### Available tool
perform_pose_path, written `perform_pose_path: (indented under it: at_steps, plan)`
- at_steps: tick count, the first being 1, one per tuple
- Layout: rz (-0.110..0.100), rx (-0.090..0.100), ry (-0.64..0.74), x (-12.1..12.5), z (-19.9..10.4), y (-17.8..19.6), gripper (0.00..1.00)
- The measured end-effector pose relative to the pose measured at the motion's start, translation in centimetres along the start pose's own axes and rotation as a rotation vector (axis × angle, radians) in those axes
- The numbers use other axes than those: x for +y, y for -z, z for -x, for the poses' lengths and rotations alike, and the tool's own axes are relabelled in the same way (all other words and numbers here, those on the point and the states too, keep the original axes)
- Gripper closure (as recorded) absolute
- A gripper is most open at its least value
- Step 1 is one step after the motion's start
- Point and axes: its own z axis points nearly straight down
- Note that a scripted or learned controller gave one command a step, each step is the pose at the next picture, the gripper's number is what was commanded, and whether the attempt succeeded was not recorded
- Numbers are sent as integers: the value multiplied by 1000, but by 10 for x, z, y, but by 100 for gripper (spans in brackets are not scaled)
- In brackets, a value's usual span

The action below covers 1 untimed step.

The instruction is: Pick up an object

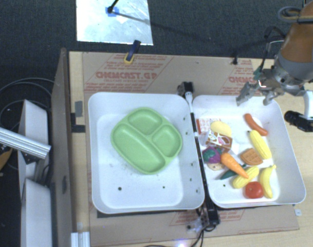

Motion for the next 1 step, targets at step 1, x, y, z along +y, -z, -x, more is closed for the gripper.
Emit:
perform_pose_path:
  at_steps: [1]
  plan:
    - [-10,4,4,-37,-42,-87,0]
